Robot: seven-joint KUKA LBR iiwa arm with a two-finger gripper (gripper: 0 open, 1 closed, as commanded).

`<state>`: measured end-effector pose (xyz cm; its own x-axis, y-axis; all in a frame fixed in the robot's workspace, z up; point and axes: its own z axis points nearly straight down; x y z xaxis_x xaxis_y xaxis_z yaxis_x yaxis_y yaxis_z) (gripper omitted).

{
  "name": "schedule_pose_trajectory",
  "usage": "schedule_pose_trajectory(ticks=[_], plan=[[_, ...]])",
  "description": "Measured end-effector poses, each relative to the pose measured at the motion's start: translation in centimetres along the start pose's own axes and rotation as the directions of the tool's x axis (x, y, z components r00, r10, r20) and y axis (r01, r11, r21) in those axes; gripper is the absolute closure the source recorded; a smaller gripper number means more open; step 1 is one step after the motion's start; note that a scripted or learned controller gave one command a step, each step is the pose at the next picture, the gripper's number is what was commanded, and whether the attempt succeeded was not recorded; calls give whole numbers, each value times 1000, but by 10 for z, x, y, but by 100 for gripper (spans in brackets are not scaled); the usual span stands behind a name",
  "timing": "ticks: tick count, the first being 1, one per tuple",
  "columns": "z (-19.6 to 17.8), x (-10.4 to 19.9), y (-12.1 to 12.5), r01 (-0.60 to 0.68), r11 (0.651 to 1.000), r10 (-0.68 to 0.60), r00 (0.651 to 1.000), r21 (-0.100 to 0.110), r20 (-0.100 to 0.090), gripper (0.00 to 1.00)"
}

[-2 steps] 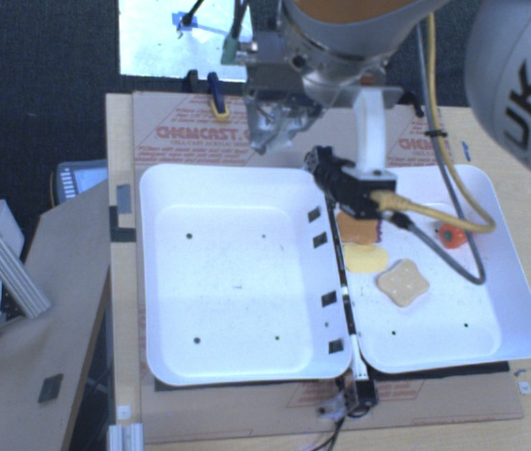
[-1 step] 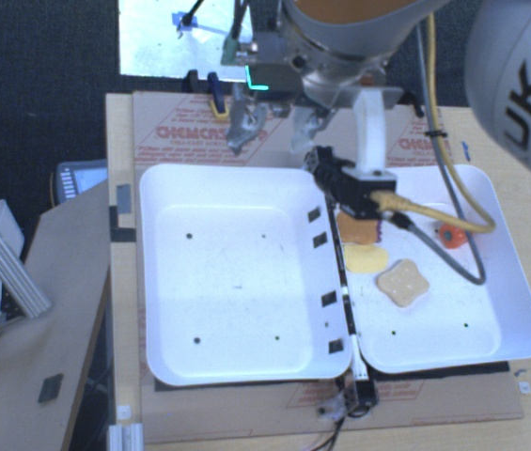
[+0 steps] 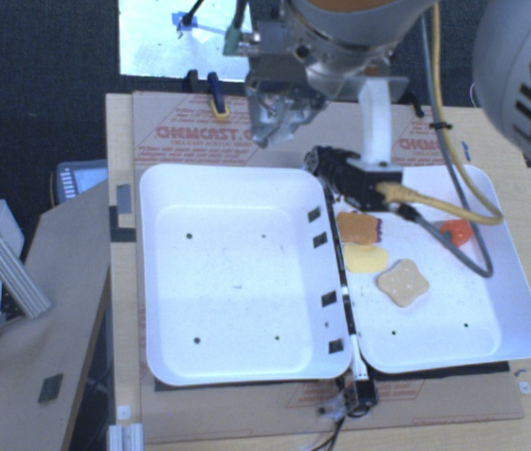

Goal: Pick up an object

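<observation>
The right bin (image 3: 491,336) holds several small things. A brown-orange slab (image 3: 359,227) lies near its left wall, with a flat yellow piece (image 3: 367,259) just in front of it. A beige toast-shaped piece (image 3: 403,284) sits closer to the middle. A small orange-red thing (image 3: 457,232) lies further right, partly behind a cable. My gripper (image 3: 277,125) hangs high over the cardboard behind the left bin (image 3: 232,261), apart from all of these things. Nothing shows in its grasp.
The two white bins sit side by side on a cardboard sheet (image 3: 190,134), joined by a black clipped divider (image 3: 333,271). A yellow-and-blue clamp (image 3: 216,99) stands at the back. Grey and yellow cables (image 3: 467,214) trail across the right bin's back half.
</observation>
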<state>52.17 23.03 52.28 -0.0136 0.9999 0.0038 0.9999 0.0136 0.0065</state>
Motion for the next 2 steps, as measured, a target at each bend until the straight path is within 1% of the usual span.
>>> schedule_pose_trajectory(ticks=[1,2], plan=[[0,0,0,1,1000,-1,1000,1,0,0],[0,0,0,1,1000,-1,1000,1,0,0]])
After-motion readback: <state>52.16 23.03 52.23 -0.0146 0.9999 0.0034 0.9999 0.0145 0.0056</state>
